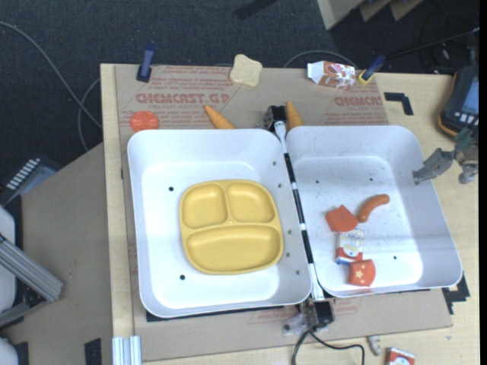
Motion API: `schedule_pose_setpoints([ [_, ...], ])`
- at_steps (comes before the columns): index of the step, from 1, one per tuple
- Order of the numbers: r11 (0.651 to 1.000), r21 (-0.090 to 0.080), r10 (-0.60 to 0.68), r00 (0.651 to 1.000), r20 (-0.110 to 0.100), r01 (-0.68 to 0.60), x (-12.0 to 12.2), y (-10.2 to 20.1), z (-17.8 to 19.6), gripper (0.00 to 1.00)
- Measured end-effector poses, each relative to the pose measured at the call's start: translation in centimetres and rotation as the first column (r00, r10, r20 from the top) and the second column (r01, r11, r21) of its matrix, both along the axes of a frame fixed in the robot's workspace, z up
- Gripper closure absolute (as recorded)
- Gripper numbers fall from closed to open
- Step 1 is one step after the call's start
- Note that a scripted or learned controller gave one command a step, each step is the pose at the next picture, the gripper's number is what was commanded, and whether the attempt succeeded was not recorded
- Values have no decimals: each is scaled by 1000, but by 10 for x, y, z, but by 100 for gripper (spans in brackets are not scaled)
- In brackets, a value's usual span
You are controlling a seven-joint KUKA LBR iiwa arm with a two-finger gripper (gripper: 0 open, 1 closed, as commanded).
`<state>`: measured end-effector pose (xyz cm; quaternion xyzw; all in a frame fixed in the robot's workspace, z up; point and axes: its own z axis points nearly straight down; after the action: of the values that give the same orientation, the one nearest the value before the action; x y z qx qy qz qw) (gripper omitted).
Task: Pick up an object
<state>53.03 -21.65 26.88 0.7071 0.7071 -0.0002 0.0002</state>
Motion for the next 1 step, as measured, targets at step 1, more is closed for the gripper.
schedule_pose_setpoints([
  [1, 1000, 3, 2, 1000, -3, -2, 34, 87, -96, 0],
])
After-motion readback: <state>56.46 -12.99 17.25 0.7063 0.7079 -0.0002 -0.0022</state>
